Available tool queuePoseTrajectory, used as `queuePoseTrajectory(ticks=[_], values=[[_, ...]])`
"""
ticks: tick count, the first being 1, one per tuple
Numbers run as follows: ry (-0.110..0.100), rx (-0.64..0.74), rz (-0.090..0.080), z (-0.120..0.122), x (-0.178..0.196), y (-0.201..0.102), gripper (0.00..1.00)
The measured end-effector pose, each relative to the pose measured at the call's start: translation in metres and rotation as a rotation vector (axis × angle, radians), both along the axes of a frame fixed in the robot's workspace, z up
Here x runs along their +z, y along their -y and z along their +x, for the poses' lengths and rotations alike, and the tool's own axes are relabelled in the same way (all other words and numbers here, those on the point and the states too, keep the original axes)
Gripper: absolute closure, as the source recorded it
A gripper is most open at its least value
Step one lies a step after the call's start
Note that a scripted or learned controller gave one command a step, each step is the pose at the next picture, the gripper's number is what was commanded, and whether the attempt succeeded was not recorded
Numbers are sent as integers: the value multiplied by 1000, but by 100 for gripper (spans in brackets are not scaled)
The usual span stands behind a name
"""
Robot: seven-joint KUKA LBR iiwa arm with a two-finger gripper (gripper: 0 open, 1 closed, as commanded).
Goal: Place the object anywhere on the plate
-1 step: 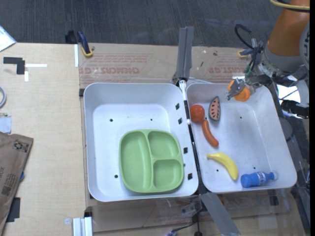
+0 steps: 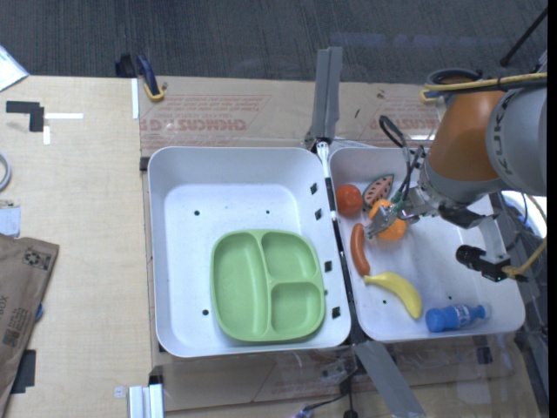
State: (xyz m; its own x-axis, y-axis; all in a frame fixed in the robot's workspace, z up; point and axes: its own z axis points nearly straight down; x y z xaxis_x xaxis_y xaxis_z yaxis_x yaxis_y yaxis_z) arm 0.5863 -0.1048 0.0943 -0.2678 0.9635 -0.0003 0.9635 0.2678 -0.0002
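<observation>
A light green divided plate (image 2: pixel 265 284) lies in the left bin (image 2: pixel 174 233), toward its front. In the right bin (image 2: pixel 452 268) my gripper (image 2: pixel 384 220) reaches down from the right onto an orange fruit (image 2: pixel 393 228) near the bin's back left. The gripper's tip hides part of the fruit. Close by lie a red tomato (image 2: pixel 349 199), a watermelon slice (image 2: pixel 379 187), a red sausage (image 2: pixel 358 247), a yellow banana (image 2: pixel 398 291) and a blue bottle (image 2: pixel 453 317).
A raised divider (image 2: pixel 335 233) separates the two bins. The grey arm with its orange band (image 2: pixel 466 138) leans over the right bin's back right. Black cables and a fitting (image 2: pixel 483 264) hang along that bin's right side.
</observation>
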Motion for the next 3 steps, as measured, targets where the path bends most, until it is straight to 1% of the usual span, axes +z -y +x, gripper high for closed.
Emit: queuePoseTrajectory(ticks=[1, 2, 3], values=[[-1, 164, 0, -30, 97, -76, 100], [-2, 269, 0, -65, 97, -126, 100], [-2, 268, 0, -65, 97, -126, 0]])
